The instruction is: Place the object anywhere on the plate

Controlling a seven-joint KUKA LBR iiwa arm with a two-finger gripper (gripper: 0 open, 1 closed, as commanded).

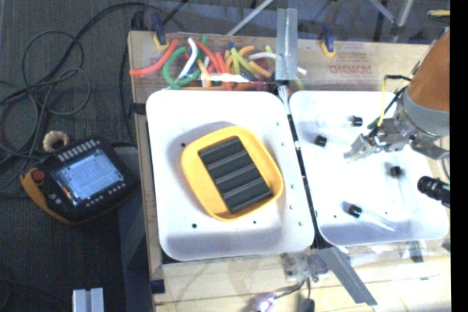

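1. Nearest the camera, the front rim of the left bin (219, 248) runs along the bench edge, with the right bin (380, 230) touching it on the right side.
2. In the left bin sits a yellow plate (196, 183), slightly turned, and a dark ribbed block (235, 173) lies flat on the middle of it, wholly within the plate's rim.
3. The gripper (363, 146) hangs over the right bin, near its middle, well apart from the plate and block.
4. Whether its jaws are apart or together cannot be told; nothing can be seen between them.
5. The arm's orange band (433, 80) shows at the right edge above the grey wrist.
6. Behind the bins, coloured tubes (208, 63) lie in a tangle on the bench.
7. A teach pendant (79, 179) rests on the floor left of the bench, with black cables (44, 77) beyond it.
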